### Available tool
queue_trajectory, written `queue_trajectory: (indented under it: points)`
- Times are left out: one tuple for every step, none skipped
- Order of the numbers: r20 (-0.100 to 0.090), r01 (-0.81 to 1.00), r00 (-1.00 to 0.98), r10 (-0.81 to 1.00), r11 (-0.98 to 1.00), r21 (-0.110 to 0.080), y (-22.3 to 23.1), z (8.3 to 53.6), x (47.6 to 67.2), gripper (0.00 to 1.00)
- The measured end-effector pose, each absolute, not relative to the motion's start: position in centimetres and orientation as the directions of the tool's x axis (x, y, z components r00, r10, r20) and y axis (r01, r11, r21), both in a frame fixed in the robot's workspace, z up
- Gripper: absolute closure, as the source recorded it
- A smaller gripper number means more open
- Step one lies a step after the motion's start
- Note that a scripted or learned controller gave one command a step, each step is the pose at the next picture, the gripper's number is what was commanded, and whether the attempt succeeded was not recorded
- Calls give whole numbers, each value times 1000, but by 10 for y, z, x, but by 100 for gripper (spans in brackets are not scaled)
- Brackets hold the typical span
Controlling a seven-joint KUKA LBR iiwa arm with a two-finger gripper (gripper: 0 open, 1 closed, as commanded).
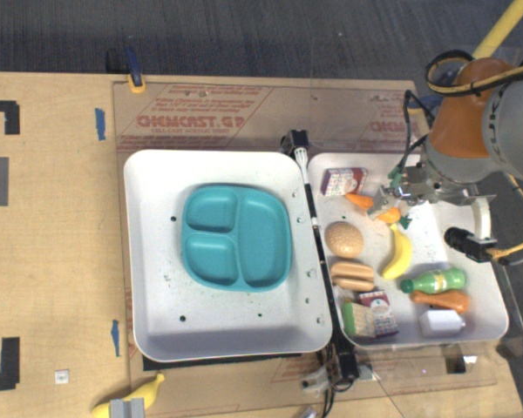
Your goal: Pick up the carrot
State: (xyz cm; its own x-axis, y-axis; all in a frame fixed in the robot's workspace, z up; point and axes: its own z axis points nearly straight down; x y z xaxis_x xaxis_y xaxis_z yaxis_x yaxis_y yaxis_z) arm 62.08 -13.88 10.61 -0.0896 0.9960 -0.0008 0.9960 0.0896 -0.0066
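The carrot (360,202) lies in the right bin (497,320), near its back left part. It is orange, with a green tip (406,223) toward the right. My gripper (392,200) is down over the carrot's middle and hides that part, so orange shows on both sides of it. The grey arm with its orange band (458,124) comes in from the upper right.
Around the carrot are a purple-white packet (342,181), a bread roll (344,238), a banana (398,252), a hot dog (353,275), a green bottle (434,280), an orange item (451,301), a white block (442,321) and a snack box (375,314). The left bin (148,233) holds a teal divided plate (238,236).
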Motion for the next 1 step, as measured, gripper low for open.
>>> queue_trajectory:
  points:
    - [-3, 964, -264, 965, 264, 10, -58, 188, 631, 100]
